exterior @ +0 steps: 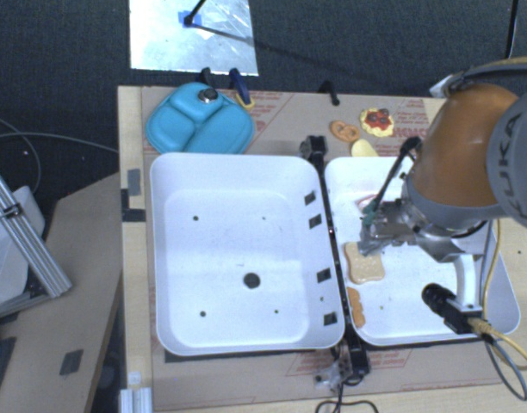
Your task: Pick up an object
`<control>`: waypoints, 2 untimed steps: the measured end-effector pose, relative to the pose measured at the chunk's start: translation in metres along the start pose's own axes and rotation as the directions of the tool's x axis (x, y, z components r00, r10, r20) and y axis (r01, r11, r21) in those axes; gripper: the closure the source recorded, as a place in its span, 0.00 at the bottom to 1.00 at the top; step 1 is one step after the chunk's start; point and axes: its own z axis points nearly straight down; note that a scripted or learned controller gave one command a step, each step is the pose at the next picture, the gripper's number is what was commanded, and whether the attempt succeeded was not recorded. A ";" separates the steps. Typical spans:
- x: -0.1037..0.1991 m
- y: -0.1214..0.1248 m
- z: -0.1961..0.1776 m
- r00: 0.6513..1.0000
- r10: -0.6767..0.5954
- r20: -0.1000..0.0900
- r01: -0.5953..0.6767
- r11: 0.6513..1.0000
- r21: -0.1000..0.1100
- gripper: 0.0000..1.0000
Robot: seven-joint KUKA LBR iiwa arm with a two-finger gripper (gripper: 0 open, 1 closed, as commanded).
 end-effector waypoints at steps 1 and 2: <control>0.091 0.000 -0.094 1.000 -0.006 -0.003 0.006 1.000 -0.004 1.00; 0.075 0.000 -0.283 1.000 0.004 -0.003 -0.004 1.000 -0.015 1.00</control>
